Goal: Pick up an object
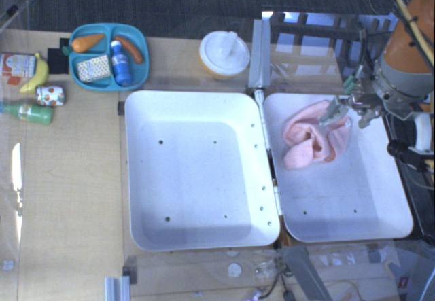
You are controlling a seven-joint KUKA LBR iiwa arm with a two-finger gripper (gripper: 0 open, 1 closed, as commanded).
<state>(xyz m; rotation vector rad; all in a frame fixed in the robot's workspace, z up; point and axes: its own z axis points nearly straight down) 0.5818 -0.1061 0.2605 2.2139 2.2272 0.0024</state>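
Currently I see the bench [68,211] carrying two shallow white bins side by side. Left bin [197,170]: bare white floor from wall to wall, so it offers the most open room. Right bin [346,211]: its near half and right side are open floor; a crumpled pink cloth [309,140] lies in its far half, nearer the left wall than the right, well apart from the near rim.

Arm [408,55] enters from the right, above the right bin's far right corner. Gripper [338,113] sits at the cloth's upper right edge, fingers pointing down-left. Its tips look to be touching or just over the fabric; I cannot tell how far apart they stand, nor whether any cloth lies between them.

Beyond the bins' far rims: a blue divided plate [136,55] with toy food stands left, a round white lid [224,51] near the seam. At the bench's far left edge, a banana [37,74], a small can [49,95] and a green bottle [27,113].
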